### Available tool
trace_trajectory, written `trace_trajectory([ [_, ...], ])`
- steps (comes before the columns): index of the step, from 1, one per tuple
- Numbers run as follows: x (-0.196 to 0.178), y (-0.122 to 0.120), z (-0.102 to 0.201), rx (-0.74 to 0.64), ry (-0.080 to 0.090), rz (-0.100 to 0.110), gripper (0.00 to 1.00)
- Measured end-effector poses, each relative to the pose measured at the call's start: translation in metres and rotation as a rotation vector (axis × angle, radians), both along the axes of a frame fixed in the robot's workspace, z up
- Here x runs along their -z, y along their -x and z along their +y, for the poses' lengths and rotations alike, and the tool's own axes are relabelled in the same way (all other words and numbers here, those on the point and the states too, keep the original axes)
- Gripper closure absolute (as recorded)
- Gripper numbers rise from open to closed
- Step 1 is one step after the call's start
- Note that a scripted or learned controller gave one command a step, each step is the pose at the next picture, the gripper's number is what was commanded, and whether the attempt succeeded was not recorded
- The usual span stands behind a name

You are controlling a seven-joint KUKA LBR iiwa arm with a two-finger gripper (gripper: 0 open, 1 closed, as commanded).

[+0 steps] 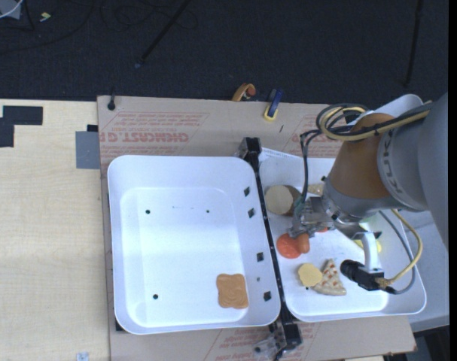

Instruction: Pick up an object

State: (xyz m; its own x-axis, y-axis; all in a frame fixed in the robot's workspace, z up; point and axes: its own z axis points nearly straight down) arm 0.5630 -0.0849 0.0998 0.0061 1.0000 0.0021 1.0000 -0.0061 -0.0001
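My gripper reaches down into the right bin, its tip right above a red round object. A beige round object lies just beyond it, near the divider. A yellow piece and a pizza-slice toy lie close to the bin's front. In the left bin a brown waffle-like piece sits at the front right corner. Nothing can be seen held between the fingers.
The two bins stand on a cardboard sheet on a wooden bench. A black clip strip runs between the bins. An orange clamp and a blue-yellow clamp sit at the cardboard's far edge.
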Motion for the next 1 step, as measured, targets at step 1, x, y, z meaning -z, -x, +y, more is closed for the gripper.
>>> trace_trajectory([
  [1,0.0101,0.0571,-0.0145,-0.003,0.002,-0.003,1.00],
])
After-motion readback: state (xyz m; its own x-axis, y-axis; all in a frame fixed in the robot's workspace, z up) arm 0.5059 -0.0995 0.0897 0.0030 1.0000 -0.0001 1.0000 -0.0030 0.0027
